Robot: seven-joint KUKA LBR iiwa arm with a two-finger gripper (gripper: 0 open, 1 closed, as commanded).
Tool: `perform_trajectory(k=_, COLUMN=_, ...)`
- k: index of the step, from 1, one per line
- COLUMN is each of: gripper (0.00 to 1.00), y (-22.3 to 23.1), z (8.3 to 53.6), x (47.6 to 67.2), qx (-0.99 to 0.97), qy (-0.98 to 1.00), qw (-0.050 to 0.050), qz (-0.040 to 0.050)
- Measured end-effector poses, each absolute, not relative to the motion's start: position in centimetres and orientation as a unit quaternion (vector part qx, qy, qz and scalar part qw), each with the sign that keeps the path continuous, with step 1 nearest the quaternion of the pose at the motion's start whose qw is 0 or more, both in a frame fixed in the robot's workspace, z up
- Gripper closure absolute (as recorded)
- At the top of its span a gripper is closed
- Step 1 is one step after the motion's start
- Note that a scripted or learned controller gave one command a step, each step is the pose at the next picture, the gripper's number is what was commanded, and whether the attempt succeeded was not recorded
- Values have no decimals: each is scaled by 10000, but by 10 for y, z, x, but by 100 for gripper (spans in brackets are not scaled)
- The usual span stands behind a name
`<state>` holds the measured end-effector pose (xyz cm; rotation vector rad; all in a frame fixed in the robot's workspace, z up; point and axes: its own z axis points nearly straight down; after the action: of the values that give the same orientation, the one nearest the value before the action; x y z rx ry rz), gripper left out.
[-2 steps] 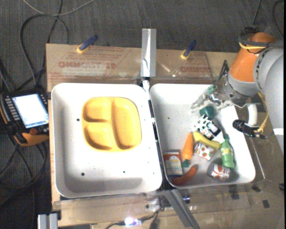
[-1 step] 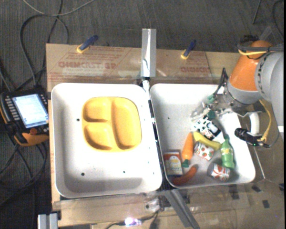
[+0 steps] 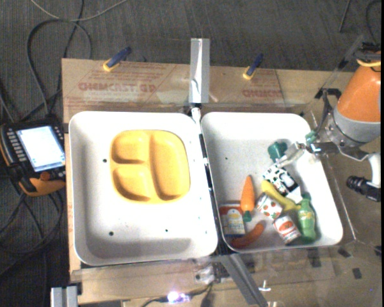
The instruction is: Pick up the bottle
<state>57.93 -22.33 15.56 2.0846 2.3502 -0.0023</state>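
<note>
Your gripper (image 3: 283, 151) hangs over the right bin (image 3: 243, 130), its grip state unclear to me, so steer toward the green bottle (image 3: 306, 219) clear of the can (image 3: 285, 229).

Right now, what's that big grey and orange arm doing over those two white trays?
The grey arm with the orange band reaches in over the right white bin, its gripper near a teal object. Its target, a green bottle, lies untouched in the toy-food pile near that bin's front right corner, beside an orange carrot and small cans. The left white bin contains a yellow divided plate.
</note>
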Motion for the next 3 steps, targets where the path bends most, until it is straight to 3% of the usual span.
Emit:
perform_trajectory(k=1, gripper=0, y=-197, z=102, x=662, qx=6433, qy=7657, qw=-3, qz=-7)
perform_trajectory(k=2, gripper=0, y=-216, z=92, x=635, qx=6430, qy=7658, qw=43, qz=61)
perform_trajectory(k=3, gripper=100, y=-218, z=101, x=634, qx=6437, qy=7653, qw=62, qz=45)
